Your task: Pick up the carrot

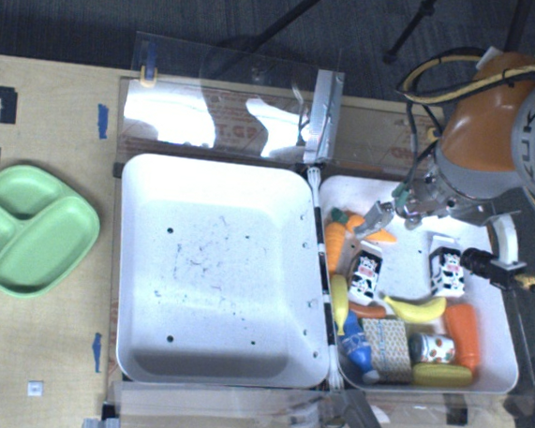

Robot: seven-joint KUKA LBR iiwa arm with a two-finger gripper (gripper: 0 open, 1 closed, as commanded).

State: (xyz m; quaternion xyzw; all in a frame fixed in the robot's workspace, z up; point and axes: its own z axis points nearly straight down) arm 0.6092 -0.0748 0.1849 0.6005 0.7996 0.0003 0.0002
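Note:
The carrot [336,245], orange with a green top, lies against the left wall of the right bin [507,363], pointing towards the front. My gripper [378,219] hangs over the back left part of that bin, just right of the carrot's green end and above it. Part of another orange piece [384,236] shows right under the gripper. Nothing is visibly held.
The right bin is crowded: two cow-print cartons [365,275] [447,272], a banana [416,309], a blue bottle [356,350], a sponge [388,348], a small can [434,348] and an orange tube [464,334]. The left bin [220,172] stands beside it. A green divided plate [29,230] sits far left.

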